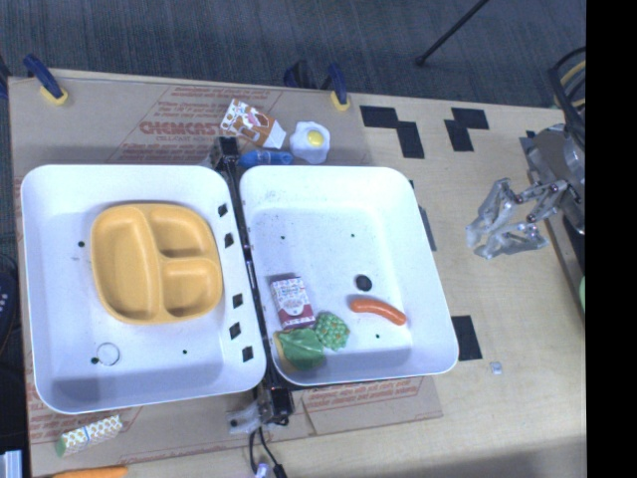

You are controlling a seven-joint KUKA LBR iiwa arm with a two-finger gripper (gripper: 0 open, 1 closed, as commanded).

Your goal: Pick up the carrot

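Seen from above, the bench carries two white bins side by side, and the right bin (423,267) serves as the landmark here. The carrot (377,310) lies flat on that bin's floor toward its near right corner, orange, with one end pointing at the bin's middle and the other at its right wall. Just up and left of the carrot sits a small dark round spot (362,284). Left of the carrot, near the bin's front wall, are a green leafy vegetable (300,348) and a piece of broccoli (332,329) touching it, with a small red-and-white packet (290,300) just behind them. The left bin (50,267) touches the right bin along their shared edge and holds a yellow divided tray (156,261). Behind the right bin, on the cardboard, are a small printed carton (244,120), a blue object (264,156) and a white-and-yellow toy egg (311,139). The gripper (501,235) hangs over the bare bench well to the right of the right bin, apart from the carrot, its pale fingers (492,215) spread apart with nothing between them.
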